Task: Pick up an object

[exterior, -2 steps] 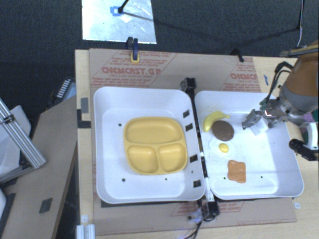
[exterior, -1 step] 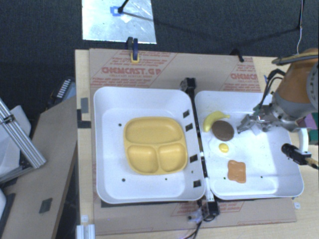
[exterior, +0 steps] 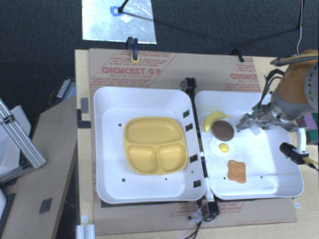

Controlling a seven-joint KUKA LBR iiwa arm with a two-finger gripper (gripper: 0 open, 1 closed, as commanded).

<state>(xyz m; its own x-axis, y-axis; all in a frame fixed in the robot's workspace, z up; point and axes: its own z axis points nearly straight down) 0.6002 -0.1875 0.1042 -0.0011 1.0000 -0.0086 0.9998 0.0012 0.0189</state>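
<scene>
In the camera view, a brown cookie [exterior: 223, 130] lies in the right bin [exterior: 259, 185], touching a banana [exterior: 213, 119]. Just right of the cookie hover the jaws [exterior: 247, 122]; whether they are released or clenched, I cannot tell.

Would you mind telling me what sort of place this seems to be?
Probably a robotics lab bench: a robot arm reaching over two white bins, toy food like a banana, and aluminium framing.

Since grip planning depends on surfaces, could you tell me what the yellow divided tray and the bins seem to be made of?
The yellow divided tray looks like moulded plastic, matte, with soft rounded compartment edges. The white bins appear to be thin formed plastic, slightly glossy, with smooth curved walls.
</scene>
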